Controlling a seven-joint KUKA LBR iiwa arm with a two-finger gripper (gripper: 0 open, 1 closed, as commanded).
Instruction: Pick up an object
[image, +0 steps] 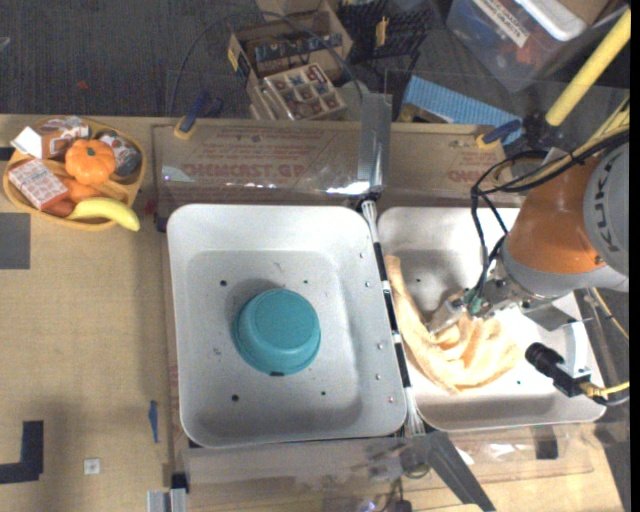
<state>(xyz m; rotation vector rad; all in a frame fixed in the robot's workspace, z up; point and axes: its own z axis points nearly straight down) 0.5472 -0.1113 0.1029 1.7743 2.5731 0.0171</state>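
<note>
arm (575, 225) hides right bin's (440, 225) far side.

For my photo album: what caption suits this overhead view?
Robot hand down on peach cloth in right bin; teal bowl in left.

The bench (80, 330) bears two white bins (190, 300) and a fruit basket (40, 205).
</note>
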